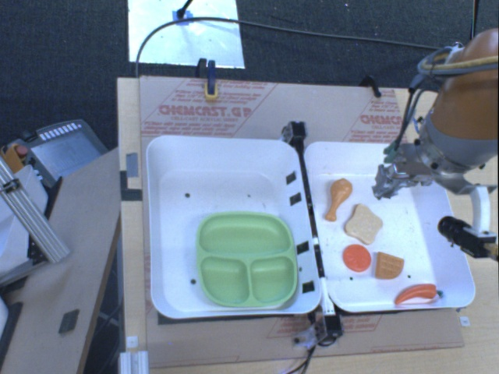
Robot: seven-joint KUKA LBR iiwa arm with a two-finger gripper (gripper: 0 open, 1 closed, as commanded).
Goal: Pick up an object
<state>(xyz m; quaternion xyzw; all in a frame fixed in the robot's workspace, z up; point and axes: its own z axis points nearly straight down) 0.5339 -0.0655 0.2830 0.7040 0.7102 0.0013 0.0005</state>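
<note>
The right bin (448, 209) holds a toy chicken drumstick (337, 197), a pale bread slice (363, 223), a red round slice (357, 257), an orange-brown wedge (389, 266) and a red-orange sausage (415, 293). My gripper (387, 184) hangs over the upper part of this bin, right of the drumstick and above the bread slice. Nothing shows between its fingers.
The left bin (164, 178) holds a green divided plate (247, 259) near its front. A black divider with clips (306, 224) runs between the bins. A grey device (66, 150) and an aluminium rail (27, 209) stand off the bench to the left.
</note>
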